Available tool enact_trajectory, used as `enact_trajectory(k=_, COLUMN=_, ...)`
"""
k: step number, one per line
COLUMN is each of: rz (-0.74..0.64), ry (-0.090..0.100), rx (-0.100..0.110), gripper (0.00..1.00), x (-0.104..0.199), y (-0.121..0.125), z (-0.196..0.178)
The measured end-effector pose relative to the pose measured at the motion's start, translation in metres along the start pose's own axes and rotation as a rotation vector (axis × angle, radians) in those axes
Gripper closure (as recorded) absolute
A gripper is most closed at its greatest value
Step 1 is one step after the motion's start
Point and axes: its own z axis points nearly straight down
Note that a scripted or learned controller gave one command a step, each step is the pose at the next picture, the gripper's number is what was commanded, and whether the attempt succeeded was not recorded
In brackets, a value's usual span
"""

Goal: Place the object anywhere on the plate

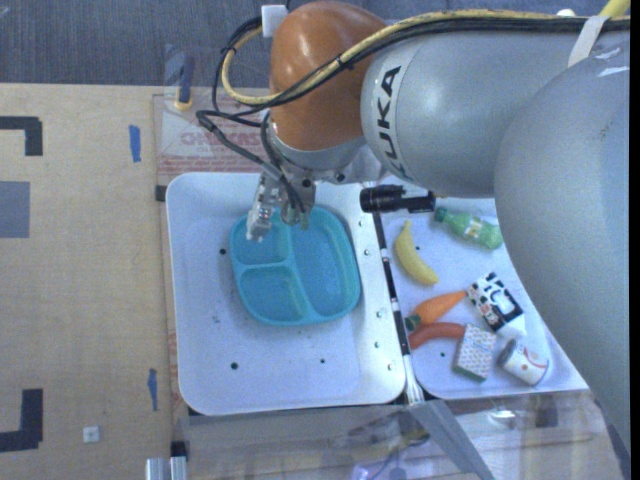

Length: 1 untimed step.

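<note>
Plate (300,273) beneath end effector (277,211), left bin (200,298)

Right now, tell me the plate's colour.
Blue: the plate in the left bin, seen in the camera view.

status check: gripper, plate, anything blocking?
Gripper over top edge of blue plate, left bin. Grip state unclear. Banana, carrot, bottle in right bin. Plate unobstructed.

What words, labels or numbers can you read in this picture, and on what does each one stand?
"KUKA", partly hidden: on the grey arm.
Red print on the cardboard behind the left bin: too blurred to read.
Black-and-white pattern on the small box in the right bin: not readable.
</note>
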Motion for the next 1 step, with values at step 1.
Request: enact_trajectory(k=1, rz=-0.033, ry=0.000, rx=0.000, gripper=1.00, x=-0.0072, y=0.0270, z=-0.0014)
